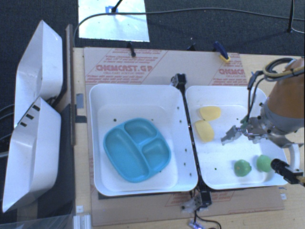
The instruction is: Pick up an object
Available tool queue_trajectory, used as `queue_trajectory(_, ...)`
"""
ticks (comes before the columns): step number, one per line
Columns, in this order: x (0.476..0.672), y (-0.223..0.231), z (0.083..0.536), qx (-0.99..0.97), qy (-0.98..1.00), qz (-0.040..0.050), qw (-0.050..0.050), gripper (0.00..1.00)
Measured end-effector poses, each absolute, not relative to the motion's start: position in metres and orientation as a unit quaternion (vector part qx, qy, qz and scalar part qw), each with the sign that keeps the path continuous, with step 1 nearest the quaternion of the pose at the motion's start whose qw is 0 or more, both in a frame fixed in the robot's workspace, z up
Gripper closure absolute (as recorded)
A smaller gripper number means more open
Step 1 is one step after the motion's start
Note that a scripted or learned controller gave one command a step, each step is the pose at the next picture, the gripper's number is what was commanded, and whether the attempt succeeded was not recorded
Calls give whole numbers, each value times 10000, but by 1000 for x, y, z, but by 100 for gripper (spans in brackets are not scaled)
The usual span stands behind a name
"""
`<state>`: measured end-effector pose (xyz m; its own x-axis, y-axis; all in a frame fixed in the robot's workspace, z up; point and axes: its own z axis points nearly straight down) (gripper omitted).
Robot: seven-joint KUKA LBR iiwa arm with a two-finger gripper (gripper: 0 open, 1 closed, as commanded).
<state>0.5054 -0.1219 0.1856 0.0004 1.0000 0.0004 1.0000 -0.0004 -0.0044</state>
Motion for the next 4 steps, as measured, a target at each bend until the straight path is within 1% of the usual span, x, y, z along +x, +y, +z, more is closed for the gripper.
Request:
queue_trajectory(1, 507, -122, 188, -7071, -7071, -2, -3, 0)
queue_trajectory(2, 498, -116, 136, -7070, -7072, 9, 14, 0)
queue_trajectory(3, 497, -115, 84, -7071, -7071, 10, 15, 0)
queue_trajectory(4, 498, -116, 97, -7071, -7072, -3, -6, 100)
